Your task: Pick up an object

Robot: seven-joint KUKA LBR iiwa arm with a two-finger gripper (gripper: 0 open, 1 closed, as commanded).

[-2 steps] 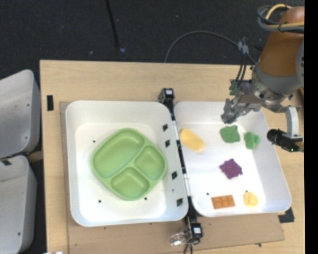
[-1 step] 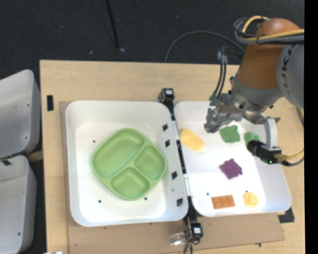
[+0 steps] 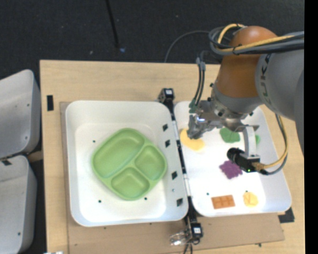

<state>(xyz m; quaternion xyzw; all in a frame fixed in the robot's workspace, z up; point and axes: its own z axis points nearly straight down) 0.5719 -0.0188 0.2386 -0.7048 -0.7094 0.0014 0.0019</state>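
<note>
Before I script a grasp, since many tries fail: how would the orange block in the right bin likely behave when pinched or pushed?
The orange block looks flat and rectangular, so it should slide, not roll, if pushed. It lies low on the right bin floor, so fingers may struggle to get under it. It looks like rigid plastic and probably light, though material is a guess.

One fixed camera looks down aslant on both bins [image 3: 74, 142].

A pale wooden bench [image 3: 111, 78] sits on dark carpeted floor [image 3: 69, 20] (a thin black cable [image 3: 112, 23] crosses it), with white panels [image 3: 10, 142] at the left edge
</note>
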